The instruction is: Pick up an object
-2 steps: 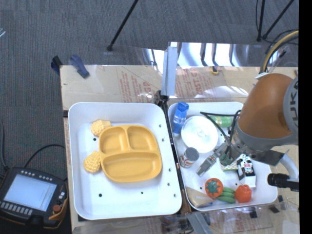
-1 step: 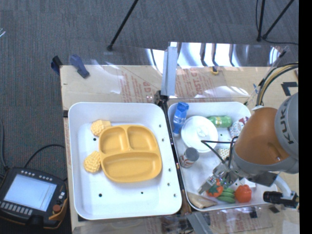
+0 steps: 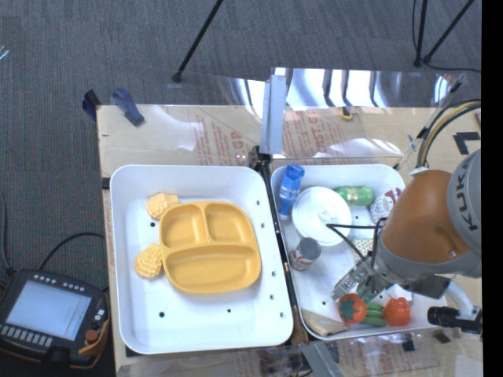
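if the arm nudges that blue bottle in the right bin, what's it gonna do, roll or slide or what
The blue bottle lies on its side against the bin wall, so it would probably roll. It looks like thin plastic, likely light. Its smooth rounded body may slip in a pinch grip.

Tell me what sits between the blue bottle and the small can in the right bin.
In the camera view, the white bowl's left rim fills most of the stretch between the blue bottle and the can; bare bin floor shows beside it.

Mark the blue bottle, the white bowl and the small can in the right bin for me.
blue bottle [image 3: 290,186], camera view, middle of its body.
white bowl [image 3: 321,216], camera view, inside of the bowl.
small can [image 3: 305,253], camera view, its grey top.
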Tool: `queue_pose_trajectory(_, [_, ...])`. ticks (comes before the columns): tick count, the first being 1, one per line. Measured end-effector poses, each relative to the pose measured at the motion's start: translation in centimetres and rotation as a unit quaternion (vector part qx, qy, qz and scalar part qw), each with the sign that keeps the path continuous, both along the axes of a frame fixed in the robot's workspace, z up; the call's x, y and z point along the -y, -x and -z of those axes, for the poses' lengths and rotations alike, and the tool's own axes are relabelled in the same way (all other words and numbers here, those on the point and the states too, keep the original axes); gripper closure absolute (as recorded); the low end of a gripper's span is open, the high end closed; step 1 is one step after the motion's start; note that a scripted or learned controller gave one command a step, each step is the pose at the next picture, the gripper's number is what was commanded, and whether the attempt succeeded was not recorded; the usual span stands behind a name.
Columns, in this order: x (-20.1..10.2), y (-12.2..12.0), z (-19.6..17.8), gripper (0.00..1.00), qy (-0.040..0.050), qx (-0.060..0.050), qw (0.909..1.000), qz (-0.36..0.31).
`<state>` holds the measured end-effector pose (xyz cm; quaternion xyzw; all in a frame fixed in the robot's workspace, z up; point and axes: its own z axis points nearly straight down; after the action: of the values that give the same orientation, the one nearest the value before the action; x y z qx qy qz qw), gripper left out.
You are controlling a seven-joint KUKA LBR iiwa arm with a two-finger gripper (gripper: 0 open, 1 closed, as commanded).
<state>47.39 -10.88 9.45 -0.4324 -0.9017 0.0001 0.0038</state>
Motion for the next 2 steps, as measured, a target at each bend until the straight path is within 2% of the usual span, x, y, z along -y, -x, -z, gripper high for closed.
queue_pose_trajectory(1, [-4.7, -1.2, -14.3, 1.00, 0.0014, 0.007, 1.0000, 0.004])
queue_pose_trajectory(2, [3.9, -8.6, -24.1, 1.00, 0.0027, 0.007, 0.9983, -0.057])
